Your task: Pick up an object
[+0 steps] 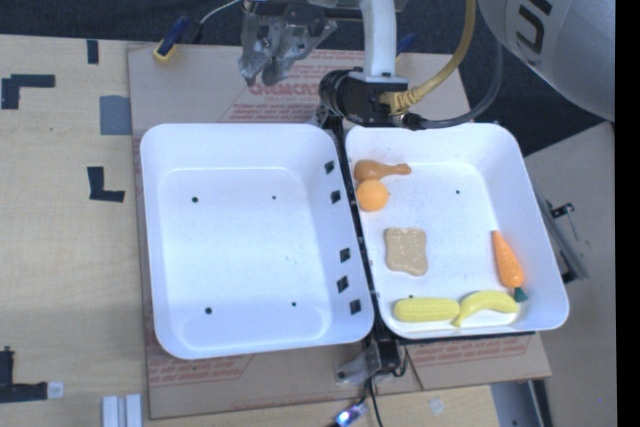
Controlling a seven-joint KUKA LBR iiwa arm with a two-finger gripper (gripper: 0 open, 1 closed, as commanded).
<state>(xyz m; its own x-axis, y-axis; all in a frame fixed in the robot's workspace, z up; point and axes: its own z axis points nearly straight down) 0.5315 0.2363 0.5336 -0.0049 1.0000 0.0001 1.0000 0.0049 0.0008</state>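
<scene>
Along the near edge of the right bin (500, 150) lie a corn cob (424, 310) and a banana (488, 306), touching end to end. Just beyond the banana, by the right wall, lies a carrot (507, 259). A slice of toast (406, 251) lies in the middle part, and farther, near the left wall, an orange ball (372, 197) touches a chicken drumstick (378, 171). The left bin (160, 215) stands beside it. The gripper (272, 65) hangs beyond the far edge of the left bin, above the cardboard (190, 85); it holds nothing, and I cannot tell how far it is open.
</scene>
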